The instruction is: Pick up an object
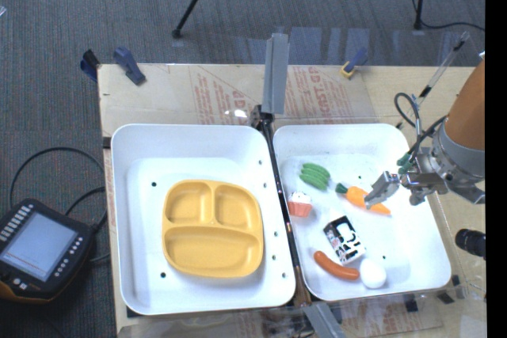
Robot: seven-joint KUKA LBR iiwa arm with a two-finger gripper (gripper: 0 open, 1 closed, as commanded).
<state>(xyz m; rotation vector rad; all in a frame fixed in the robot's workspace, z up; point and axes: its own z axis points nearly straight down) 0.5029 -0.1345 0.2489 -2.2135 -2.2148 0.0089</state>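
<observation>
In the right bin (pixel 412 140) lie a green pea pod (pixel 315 175), an orange carrot (pixel 364 198), a small pink cupcake-like toy (pixel 299 205), a black-and-white box (pixel 343 240), a red sausage (pixel 336 266) and a white egg (pixel 372 275). My gripper (pixel 394 199) hangs over the right side of this bin, open. Its left finger (pixel 380 189) reaches down beside the carrot's right end; its right finger (pixel 417 198) is apart from any object. Nothing shows between the fingers.
The left bin (pixel 131 170) holds a yellow divided plate (pixel 212 227). A grey upright post (pixel 276 83) stands behind the seam between the bins. A teach pendant (pixel 40 245) lies on the floor at left. Cables run beside the wrist.
</observation>
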